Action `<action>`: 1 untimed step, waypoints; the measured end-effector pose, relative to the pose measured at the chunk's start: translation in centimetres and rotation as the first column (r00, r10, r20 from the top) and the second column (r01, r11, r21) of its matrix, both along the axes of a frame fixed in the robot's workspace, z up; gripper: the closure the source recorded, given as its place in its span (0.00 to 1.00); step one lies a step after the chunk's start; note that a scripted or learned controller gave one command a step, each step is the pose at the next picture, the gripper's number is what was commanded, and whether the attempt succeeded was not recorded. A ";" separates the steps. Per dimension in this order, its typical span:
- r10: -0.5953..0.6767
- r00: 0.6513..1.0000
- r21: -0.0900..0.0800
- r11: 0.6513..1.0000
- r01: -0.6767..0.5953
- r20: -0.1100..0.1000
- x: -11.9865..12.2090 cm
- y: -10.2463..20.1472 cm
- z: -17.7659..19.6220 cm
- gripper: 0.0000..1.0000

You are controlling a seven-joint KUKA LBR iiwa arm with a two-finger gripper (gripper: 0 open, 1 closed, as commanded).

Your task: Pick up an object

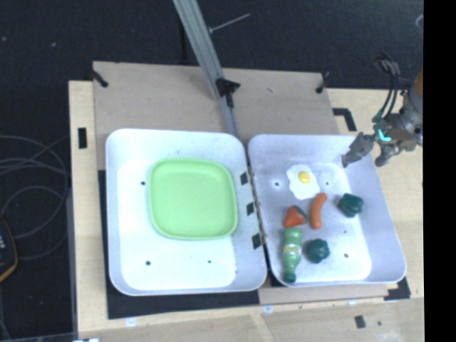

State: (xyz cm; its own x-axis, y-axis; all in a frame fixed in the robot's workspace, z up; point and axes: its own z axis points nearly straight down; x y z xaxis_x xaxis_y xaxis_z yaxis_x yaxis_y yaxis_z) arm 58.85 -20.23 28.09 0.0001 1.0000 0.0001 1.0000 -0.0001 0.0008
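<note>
Just beyond the spread, bare fingers (369, 152), the fried egg (302, 180) lies apart.

No legible text, label, brand, number or sign is observed on any surface. The two white bins (178, 144), the green plate (192, 198) and the toy food items carry no readable markings. Small dark marks on the bench (82, 191) cannot be resolved into characters.
</note>
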 end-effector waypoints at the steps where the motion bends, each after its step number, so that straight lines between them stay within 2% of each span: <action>1: 0.000 1.000 0.000 1.000 0.000 0.000 0.0 0.0 0.0 0.00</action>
State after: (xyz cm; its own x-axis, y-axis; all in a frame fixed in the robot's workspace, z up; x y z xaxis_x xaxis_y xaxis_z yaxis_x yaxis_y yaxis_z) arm 58.85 -20.24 28.09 0.0000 1.0000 0.0000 1.0000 0.0000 0.0009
